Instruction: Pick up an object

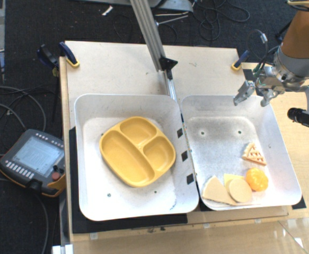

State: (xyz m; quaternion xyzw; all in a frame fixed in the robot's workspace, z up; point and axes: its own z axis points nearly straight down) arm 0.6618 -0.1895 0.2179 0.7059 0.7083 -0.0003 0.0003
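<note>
My gripper (254,96) hangs high over the back edge of the right bin (218,134), fingers spread open with nothing between them. Well in front of it, in the bin's near right corner, lie a small waffle-patterned triangle (254,154), an orange round piece (257,179), and pale cheese-like slices (227,189), one of them a round disc (240,190). All these pieces rest on the bin floor, apart from the gripper.
The left bin (90,194) holds a yellow divided plate (137,150). A slanted metal pole (150,25) rises between the bins at the back. A teach pendant (33,162) lies on the floor at left. Clamps (69,56) hold the bench's back corners.
</note>
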